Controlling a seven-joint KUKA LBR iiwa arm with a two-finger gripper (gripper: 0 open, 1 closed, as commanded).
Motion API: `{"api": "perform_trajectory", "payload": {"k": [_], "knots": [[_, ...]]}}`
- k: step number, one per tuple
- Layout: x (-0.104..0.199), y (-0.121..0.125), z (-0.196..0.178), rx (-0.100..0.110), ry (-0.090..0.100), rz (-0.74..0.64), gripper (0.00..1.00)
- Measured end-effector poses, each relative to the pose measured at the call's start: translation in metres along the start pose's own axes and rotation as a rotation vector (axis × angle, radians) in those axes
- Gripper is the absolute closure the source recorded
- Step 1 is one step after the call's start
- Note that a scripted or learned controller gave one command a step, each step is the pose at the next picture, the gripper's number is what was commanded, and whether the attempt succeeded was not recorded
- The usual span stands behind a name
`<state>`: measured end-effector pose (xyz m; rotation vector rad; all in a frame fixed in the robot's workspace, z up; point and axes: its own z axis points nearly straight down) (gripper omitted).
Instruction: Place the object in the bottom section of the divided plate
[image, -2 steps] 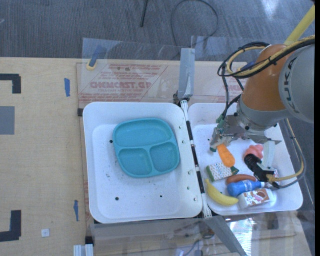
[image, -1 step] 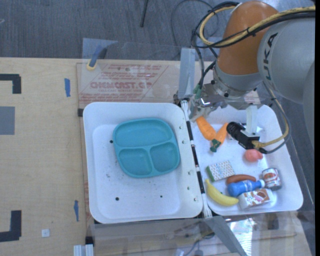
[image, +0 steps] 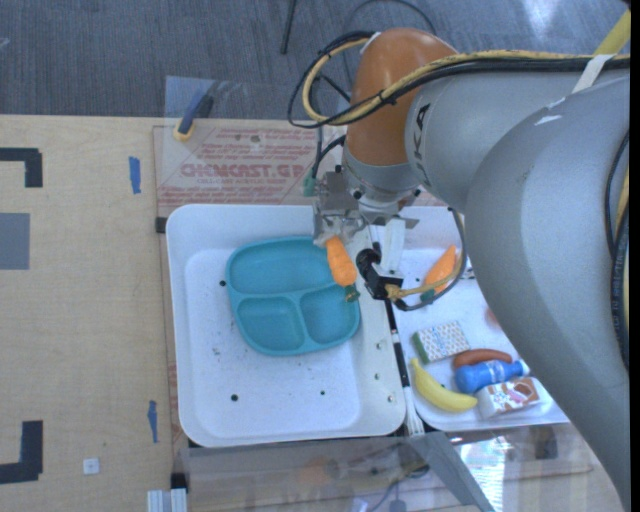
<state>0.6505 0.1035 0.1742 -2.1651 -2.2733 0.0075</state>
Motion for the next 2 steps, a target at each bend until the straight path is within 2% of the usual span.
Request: {"api": "perform_trajectory", "payload": {"k": [1, 2], "knots": [[0.0028, 0.0169, -0.042, -0.004, -0.001, -0.215, 1.0], [0.0032, 0.0168, -0.042, -0.004, -0.001, -0.215, 0.0]]}}
